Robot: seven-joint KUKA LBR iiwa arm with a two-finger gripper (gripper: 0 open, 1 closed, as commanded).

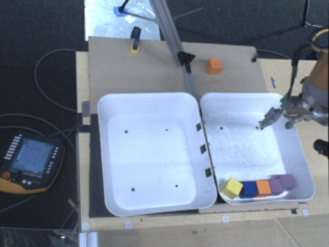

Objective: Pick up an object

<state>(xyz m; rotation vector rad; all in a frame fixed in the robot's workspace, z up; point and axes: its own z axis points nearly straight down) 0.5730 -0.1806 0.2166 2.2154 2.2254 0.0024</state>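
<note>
Gripper (269,118) hangs over right bin (241,143), can't tell its state; blocks (259,187) sit well below it, bunched along the near wall.

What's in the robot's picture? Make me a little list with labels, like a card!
right bin: holds four blocks along its near edge
blocks, left to right: yellow block, blue block, orange block, purple block
left bin: white, beside the right bin
gripper: over the right bin's far side, away from the blocks
orange cube: on the bench behind the bins
</note>
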